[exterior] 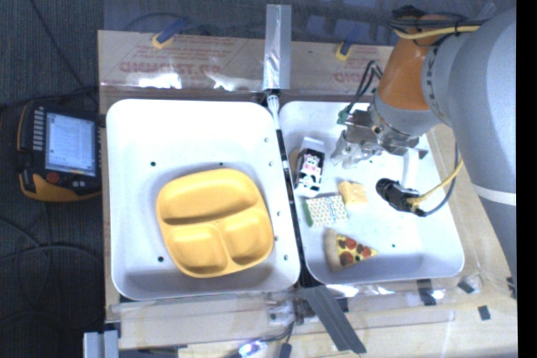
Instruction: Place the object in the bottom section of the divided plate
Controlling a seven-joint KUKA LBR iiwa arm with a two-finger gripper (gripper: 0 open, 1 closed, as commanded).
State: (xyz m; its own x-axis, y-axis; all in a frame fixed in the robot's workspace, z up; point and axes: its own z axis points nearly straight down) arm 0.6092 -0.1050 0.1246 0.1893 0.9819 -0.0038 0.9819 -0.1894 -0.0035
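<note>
From the camera view we see the gripper point(357, 148) over the right bin point(436, 260); how it is set we cannot tell. Below it lie a cheese wedge point(353, 194), a patterned card point(325, 210), a pizza slice point(350, 250) and a black-and-white pack point(310, 168). The yellow divided plate point(216, 220) sits in the left bin point(134, 130).

Bench point(126, 46) bears left bin point(134, 180), right bin point(436, 239).
</note>
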